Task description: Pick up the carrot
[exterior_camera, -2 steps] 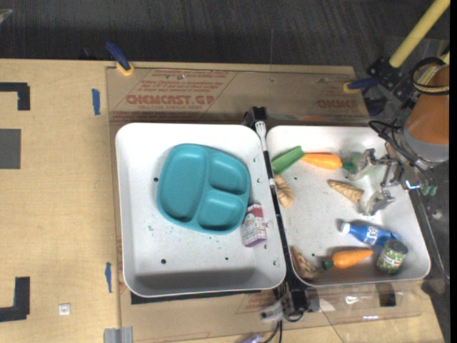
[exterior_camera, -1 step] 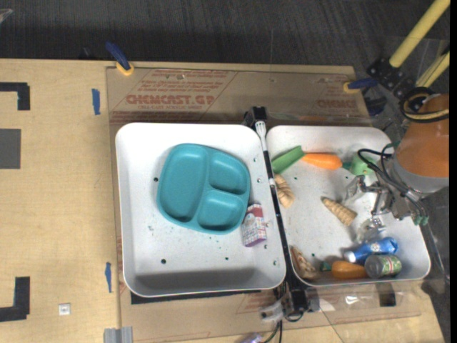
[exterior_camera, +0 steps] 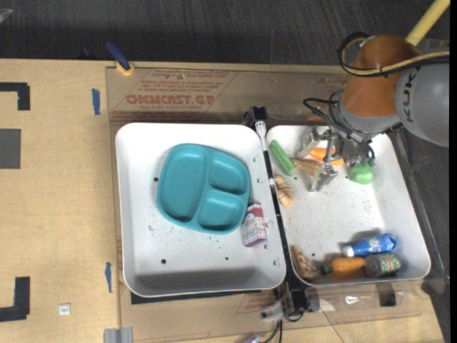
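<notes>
An orange carrot (exterior_camera: 348, 266) lies near the front wall of the right bin (exterior_camera: 410, 213), between a blue bottle (exterior_camera: 371, 246) and a dark can (exterior_camera: 383, 264). My gripper (exterior_camera: 327, 171) hangs low over the far part of the same bin, well behind the carrot. Right under it sits a second orange piece (exterior_camera: 316, 151) on a tan item (exterior_camera: 307, 165); whether the gripper touches either I cannot tell. The arm's orange band (exterior_camera: 375, 77) rises above the bin's far right corner.
The left bin (exterior_camera: 136, 213) holds a teal divided plate (exterior_camera: 203, 188) and a small packet (exterior_camera: 253, 227). In the right bin are a green stick (exterior_camera: 280, 157), a green ball (exterior_camera: 361, 172) and tan pieces (exterior_camera: 285, 191) by the dividing wall.
</notes>
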Controlling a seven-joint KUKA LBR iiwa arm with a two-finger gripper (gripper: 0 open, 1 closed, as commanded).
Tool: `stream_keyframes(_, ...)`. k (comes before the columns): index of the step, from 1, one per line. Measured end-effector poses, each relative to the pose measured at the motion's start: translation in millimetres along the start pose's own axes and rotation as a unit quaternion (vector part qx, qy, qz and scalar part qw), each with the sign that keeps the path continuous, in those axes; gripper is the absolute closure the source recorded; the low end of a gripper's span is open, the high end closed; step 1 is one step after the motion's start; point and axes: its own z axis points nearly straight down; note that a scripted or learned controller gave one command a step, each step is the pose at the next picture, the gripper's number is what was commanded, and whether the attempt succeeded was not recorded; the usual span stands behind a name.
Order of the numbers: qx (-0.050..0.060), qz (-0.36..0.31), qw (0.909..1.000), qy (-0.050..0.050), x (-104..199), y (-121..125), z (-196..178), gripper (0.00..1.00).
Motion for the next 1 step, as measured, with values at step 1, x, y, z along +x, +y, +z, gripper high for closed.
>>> stream_keyframes(1,0.002,0.001,1.0000,-0.005,-2.8,-1.8,-14.2,1.00)
